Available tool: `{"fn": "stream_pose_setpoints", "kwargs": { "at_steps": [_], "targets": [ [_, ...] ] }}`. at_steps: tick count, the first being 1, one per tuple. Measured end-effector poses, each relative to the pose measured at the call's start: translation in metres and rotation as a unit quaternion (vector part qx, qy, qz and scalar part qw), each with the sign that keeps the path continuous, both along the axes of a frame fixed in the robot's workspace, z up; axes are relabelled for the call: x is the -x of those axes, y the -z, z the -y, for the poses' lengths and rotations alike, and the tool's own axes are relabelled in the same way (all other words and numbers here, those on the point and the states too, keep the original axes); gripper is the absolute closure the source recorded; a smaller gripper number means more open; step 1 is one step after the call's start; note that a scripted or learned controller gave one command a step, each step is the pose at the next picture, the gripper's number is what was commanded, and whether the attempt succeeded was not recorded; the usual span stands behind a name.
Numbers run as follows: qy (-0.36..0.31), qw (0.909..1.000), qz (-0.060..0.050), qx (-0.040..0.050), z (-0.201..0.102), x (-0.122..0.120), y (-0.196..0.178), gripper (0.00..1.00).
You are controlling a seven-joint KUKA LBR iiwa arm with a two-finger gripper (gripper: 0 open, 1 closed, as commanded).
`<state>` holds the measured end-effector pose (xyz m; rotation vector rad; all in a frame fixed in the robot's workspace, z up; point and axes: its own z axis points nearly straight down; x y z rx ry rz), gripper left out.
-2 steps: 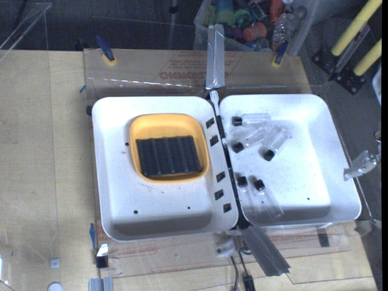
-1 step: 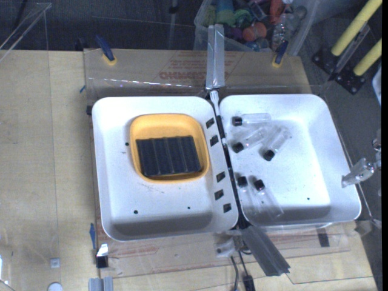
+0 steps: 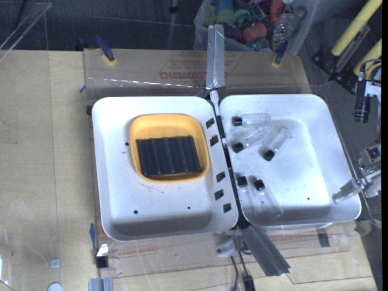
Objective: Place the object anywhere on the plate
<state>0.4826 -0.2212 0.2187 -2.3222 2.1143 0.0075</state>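
Observation:
A yellow plate (image 3: 140,132) sits in the left bin (image 3: 112,180). A dark ridged rectangular block (image 3: 168,155) lies flat on the plate's middle. In the right bin (image 3: 315,180) lie several clear small bottles with black caps, one at the back (image 3: 251,121), one near the middle (image 3: 274,143) and one at the front left (image 3: 259,188). My gripper (image 3: 351,190) shows partly at the right bin's front right rim, far from the plate. Nothing is seen in it.
A metal divider (image 3: 219,156) with black clips separates the two bins. A clear tub of colourful toys (image 3: 254,8) stands behind the bench. Yellow foam tubes (image 3: 361,20) lean at the back right.

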Motion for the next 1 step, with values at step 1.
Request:
{"fn": "stream_pose_setpoints", "kwargs": {
  "at_steps": [1],
  "targets": [
    [-0.156,0.9877,0.000,-0.0010,-0.0088,0.0017,0.0120,0.00]
  ]
}}
